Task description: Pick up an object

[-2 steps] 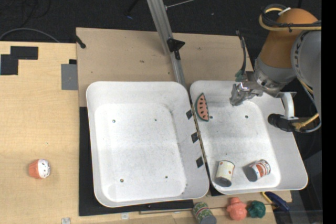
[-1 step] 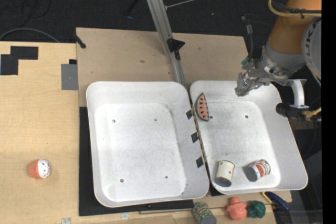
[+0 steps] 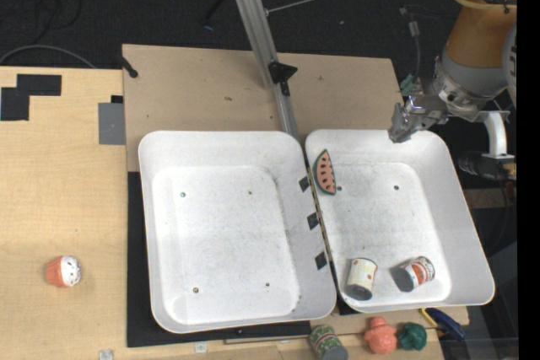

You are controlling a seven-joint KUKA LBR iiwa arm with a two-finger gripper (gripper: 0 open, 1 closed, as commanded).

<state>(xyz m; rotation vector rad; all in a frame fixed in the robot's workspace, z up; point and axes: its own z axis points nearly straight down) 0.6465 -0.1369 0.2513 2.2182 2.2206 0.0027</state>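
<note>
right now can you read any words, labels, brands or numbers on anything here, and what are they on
No text can be read.
The white can in the right bin: printed label, too small to read.
The red and white can beside it: label too blurred to read.
The round orange and white toy on the wooden bench: dark marks, not legible as text.
The watermelon slice: seed dots, no lettering.

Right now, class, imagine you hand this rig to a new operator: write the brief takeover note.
Gripper: above the right white bin's far rim, nothing seen in it.
In that bin: the watermelon-slice toy by the left wall, the small white cup on its side and the red-and-white can on its side near the front.
Done: nothing picked yet.
Left: lower onto one object, grasp, lift.
</note>
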